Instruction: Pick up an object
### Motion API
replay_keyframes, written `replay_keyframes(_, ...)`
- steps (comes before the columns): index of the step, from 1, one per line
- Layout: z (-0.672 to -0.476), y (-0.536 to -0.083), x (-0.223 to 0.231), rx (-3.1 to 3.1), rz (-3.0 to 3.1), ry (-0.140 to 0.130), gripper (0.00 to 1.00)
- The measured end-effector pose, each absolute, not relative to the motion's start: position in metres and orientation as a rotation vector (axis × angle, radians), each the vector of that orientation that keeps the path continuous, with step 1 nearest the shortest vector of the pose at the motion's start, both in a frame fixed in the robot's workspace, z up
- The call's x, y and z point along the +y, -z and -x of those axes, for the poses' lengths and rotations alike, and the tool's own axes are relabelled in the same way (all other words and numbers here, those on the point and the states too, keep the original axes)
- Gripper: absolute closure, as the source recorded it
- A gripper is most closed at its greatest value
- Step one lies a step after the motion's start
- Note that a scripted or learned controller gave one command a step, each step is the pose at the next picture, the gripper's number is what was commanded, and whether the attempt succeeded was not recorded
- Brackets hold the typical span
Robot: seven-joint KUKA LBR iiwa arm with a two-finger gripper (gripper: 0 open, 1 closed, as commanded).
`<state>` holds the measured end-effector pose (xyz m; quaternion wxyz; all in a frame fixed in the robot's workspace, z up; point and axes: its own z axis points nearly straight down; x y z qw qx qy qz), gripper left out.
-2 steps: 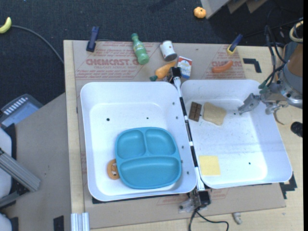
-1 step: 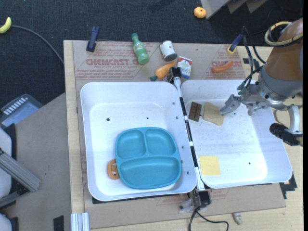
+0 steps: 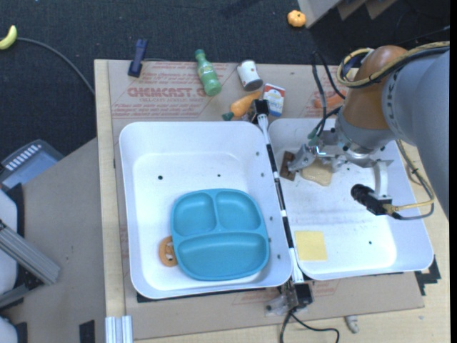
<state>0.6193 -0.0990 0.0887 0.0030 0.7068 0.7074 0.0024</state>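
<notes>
Camera view is looking down on the surface [image 3: 107, 191], and I am working through it from the biggest things to the smallest. Two white bins are sitting side by side on it: the left bin [image 3: 143, 156] toward the surface's left edge, the right bin [image 3: 400, 249] toward its right edge, their walls touching along the middle so I can reach into either.

My arm [image 3: 421, 91] is leaning in over the right bin's far right corner, wrist bent down, because the things I am judging worth trying for are lying at that bin's far end.

A blue divided plate [image 3: 218, 233] is lying flat at the near side of the left bin, with a small orange-brown piece [image 3: 167, 252] tucked against the plate's left rim.

In the right bin a yellow square [image 3: 310, 246] is lying flat near the near left corner, well apart from me. A tan wedge [image 3: 319, 176] and a small brown block [image 3: 288, 164] are resting by the far left wall, the block close to the dividing wall.

My end effector [image 3: 323, 152] is hanging just above the wedge; whether it is spread or pressed together I cannot tell, and nothing is visibly pinched.

A green bottle [image 3: 208, 73] is lying on the bare surface beyond the bins, out of play.
</notes>
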Motion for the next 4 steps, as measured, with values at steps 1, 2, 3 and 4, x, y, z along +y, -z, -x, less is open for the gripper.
replay_keyframes(1,-0.599,-0.089,-0.118,2.216,-2.216,-0.009,0.0)
replay_keyframes(2,-0.667,-0.11,-0.121,2.221,-2.218,-0.002,0.0)
replay_keyframes(3,-0.651,-0.087,-0.093,2.219,-2.217,-0.002,0.0)
replay_keyframes(4,-0.643,-0.087,-0.1,2.218,-2.217,-0.005,0.0)
